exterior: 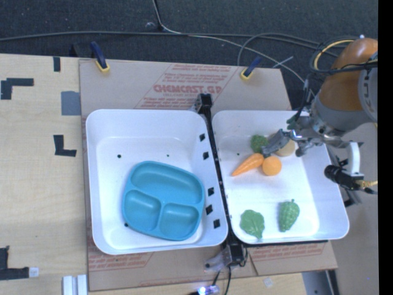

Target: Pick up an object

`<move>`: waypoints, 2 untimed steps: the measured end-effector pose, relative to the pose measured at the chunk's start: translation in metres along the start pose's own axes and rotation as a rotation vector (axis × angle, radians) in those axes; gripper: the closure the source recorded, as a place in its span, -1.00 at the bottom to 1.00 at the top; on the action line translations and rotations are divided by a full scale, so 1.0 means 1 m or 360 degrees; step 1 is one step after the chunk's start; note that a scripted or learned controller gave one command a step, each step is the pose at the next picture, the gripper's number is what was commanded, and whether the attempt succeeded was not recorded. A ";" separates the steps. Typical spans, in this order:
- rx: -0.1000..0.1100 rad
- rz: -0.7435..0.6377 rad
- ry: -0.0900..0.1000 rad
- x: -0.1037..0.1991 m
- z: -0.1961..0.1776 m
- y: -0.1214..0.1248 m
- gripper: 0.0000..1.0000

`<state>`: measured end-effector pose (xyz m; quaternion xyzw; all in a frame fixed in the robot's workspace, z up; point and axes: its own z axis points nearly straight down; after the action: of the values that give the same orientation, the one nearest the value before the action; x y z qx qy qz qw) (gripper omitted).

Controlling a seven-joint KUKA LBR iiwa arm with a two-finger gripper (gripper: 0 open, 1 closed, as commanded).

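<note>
The right bin holds an orange carrot, a round orange fruit, a small green vegetable near the back, a green leafy piece and a green bumpy piece near the front. My gripper reaches in from the right, low over the bin's back part. Its tips sit just right of the small green vegetable and just above the orange fruit. The fingers look parted, with nothing seen between them.
The left bin holds a blue compartment tray. A black divider runs between the bins. Cables lie behind the bench. The arm's grey body and orange band stand over the right bin's far right corner.
</note>
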<state>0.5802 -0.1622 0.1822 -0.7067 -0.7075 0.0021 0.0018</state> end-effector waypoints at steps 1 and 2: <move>0.0004 0.0001 0.0001 -0.001 0.064 -0.005 -1.00; -0.0009 0.0000 -0.0003 -0.001 0.098 -0.004 -1.00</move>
<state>0.5755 -0.1635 0.0839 -0.7066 -0.7076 0.0007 -0.0010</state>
